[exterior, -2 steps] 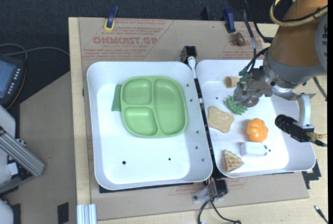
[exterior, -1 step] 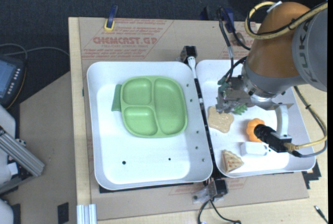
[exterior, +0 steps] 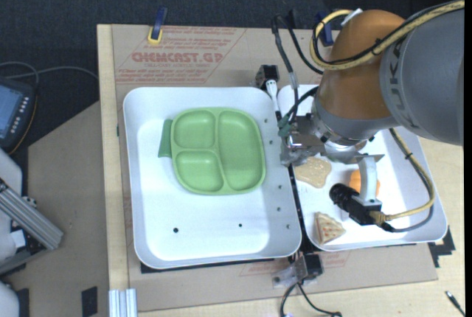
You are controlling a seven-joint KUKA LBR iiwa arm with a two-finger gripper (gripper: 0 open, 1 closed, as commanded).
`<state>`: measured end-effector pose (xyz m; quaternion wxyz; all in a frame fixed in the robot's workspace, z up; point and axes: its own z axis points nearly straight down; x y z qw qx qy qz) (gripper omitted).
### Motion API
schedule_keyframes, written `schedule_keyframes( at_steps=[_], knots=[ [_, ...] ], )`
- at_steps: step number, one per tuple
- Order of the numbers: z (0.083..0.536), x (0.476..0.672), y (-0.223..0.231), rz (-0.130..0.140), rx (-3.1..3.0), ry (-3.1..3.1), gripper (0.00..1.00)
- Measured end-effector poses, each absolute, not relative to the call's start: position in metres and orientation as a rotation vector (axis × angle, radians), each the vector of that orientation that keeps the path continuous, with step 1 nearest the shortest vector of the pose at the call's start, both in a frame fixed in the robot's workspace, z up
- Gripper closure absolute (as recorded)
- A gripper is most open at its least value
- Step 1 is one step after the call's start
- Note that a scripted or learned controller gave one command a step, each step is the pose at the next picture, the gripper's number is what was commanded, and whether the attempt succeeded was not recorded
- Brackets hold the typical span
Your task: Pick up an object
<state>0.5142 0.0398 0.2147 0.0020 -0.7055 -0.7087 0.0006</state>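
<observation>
I see gripper (exterior: 308,153) low over right bin (exterior: 424,161), just above tan bread-like piece (exterior: 313,172); opening: cannot tell. I judge piece light, stiff; grip its edges.

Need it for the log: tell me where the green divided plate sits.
The green divided plate lies in the left bin, toward its upper middle, just left of the divider between the bins.
</observation>
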Motion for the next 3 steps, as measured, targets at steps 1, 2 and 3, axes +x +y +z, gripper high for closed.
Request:
schedule_keyframes(
  at_steps=[1,2,3],
  knots=[
    [0.217,0.518,0.045,-0.001,-2.22,-2.223,1.0],
    [0.226,0.516,0.049,-0.003,-2.221,-2.224,1.0],
    [0.234,0.515,0.042,-0.003,-2.222,-2.223,1.0]
  ],
)
